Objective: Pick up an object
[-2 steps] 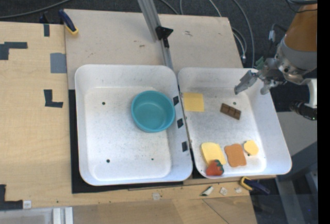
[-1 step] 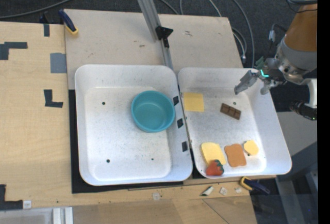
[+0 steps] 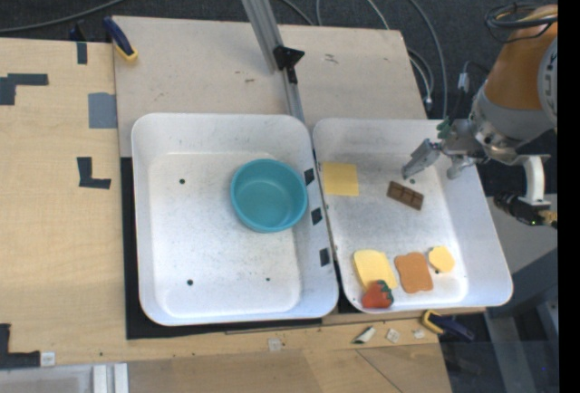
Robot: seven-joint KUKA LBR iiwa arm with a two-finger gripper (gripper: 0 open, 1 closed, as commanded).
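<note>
The gripper (image 3: 439, 161), fingers spread and holding nothing, hangs over the right bin (image 3: 478, 228), at about two o'clock from the chocolate bar (image 3: 405, 195).

Two bins sit side by side on the counter (image 3: 227, 65). The left bin (image 3: 163, 292) holds a bowl (image 3: 268, 194) near its right wall. In the right bin (image 3: 476, 237), a flat square (image 3: 341, 179) lies at the left, a small bar (image 3: 405, 195) to its right, and four food pieces (image 3: 399, 275) cluster along the near edge. The hand (image 3: 441, 159) hangs over the bin's right rear part.
</note>
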